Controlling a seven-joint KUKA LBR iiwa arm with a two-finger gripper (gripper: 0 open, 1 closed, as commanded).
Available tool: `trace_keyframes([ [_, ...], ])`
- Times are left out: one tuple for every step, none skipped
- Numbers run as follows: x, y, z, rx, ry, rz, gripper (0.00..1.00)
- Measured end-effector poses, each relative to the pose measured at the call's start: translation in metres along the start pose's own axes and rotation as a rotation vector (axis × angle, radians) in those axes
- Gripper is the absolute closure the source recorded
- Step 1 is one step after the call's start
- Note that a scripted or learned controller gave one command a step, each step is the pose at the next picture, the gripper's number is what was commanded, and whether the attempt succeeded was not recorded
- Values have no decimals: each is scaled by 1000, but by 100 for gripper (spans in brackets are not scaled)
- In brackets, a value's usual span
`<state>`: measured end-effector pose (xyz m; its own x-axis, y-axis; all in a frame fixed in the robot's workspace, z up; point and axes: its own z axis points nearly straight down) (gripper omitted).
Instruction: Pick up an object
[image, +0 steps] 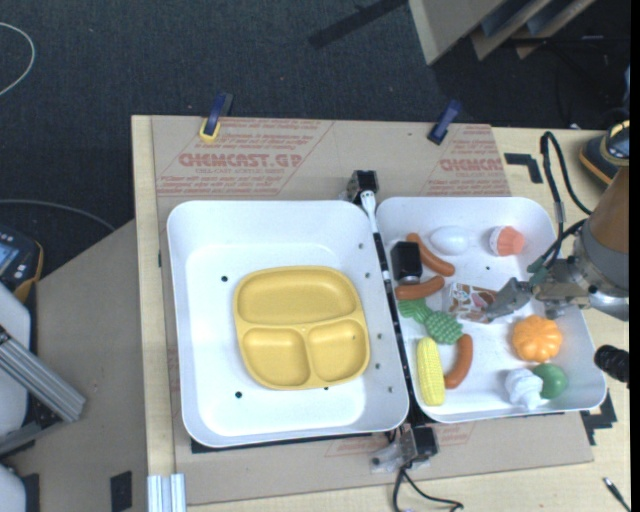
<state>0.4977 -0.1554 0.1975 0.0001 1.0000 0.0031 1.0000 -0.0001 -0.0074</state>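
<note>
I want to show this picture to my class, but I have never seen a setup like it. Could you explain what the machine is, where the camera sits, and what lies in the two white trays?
One camera looks down at a slant on a bench. The grey robot arm reaches in from the right; its claw hangs low over the right shallow white bin. That bin holds toy food: a yellow plastic corn cob, an orange plastic pumpkin, red plastic sausages and a white plastic egg, among others. The left shallow white bin holds a yellow plastic divided plate. Whether the claw grips anything cannot be told.
</note>
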Motion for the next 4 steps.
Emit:
trace_keyframes([
  [3, -2, 64, 1, 0, 0, 0],
  [4, -2, 116, -2, 0, 0, 0],
  [3, -1, 103, -8, -3, 2, 100],
  [-5, -6, 45, -14, -7, 1, 100],
])
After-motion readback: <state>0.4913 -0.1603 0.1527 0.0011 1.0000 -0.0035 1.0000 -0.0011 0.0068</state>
